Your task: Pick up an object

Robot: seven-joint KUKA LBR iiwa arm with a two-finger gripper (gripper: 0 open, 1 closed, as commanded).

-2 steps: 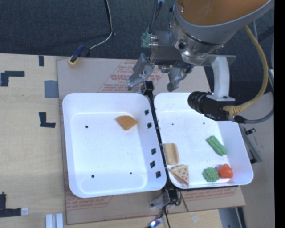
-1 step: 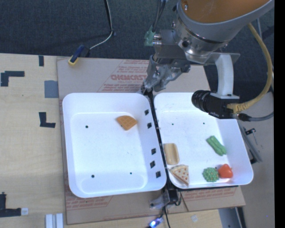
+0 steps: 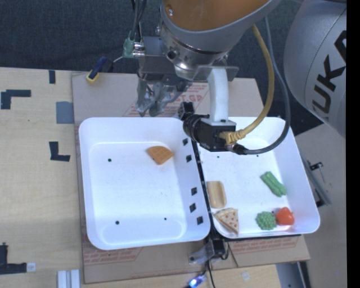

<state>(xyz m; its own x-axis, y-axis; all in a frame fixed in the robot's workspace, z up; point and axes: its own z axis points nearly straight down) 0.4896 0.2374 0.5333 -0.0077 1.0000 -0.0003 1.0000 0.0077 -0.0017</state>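
A pale wooden bench [image 3: 34, 185] with dark tape marks carries a sheet of brown cardboard [image 3: 109, 95], and on that sheet two shallow white plastic bins sit side by side, their inner rims touching along a line of small black markers.

In the camera view, the left bin [image 3: 90, 169] holds a single thing: a small orange-tan wedge of toy bread [image 3: 160, 154], lying flat near the bin's far edge and toward its right side, close to the shared rim. The right bin [image 3: 298, 163] holds several toy foods. A pale tan oblong bread piece [image 3: 216, 194] lies just beside the shared rim, and a triangular pizza-like slice [image 3: 229, 220] sits in the near left corner, just below it. A green pod-shaped vegetable [image 3: 273, 183] lies toward the right edge, and a green broccoli floret [image 3: 265, 220] touches a small red tomato-like piece [image 3: 285, 216] at the near right corner.

The grey arm with its orange band [image 3: 208, 14] comes in over the far edge of the bins. Its metal two-finger gripper [image 3: 154, 101] hangs above the cardboard just beyond the left bin's far rim, with nothing between its fingers; whether they are spread or closed cannot be told. The orange-tan wedge lies nearer the camera than the gripper, inside the bin and apart from it.
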